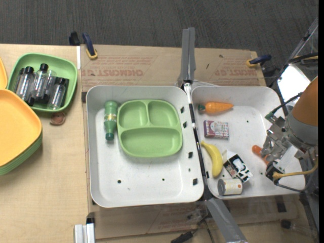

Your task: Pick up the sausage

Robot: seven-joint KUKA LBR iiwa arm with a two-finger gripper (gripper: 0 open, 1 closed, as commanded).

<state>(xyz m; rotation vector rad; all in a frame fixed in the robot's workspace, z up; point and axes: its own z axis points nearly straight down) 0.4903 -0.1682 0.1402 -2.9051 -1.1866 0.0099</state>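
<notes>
The gripper (272,147) is low over the right bin (248,97), close to its right wall, with the orange band of the arm (309,110) just above it at the right edge of the view. The metal parts at the tip are tangled with cables and seen from above, so whether the jaws are spread or pressed together — I cannot tell.

The sausage (257,150) is a small orange-red piece lying on the bin floor just left of the gripper tip; only its left end shows, the rest is covered by the gripper. It seems to touch the tip, but nothing shows it pinched between the jaws.

Further left in the same bin lie a carrot (217,107) near the far wall, a pink box (216,129) nearer than it, a banana (213,157), a black-and-white packet (237,168) and a white cup (230,187) on its side by the near wall.

The left bin (101,176) holds a green divided plate (150,128) and, just beside its left edge, a green bottle (110,119) lying flat.
</notes>
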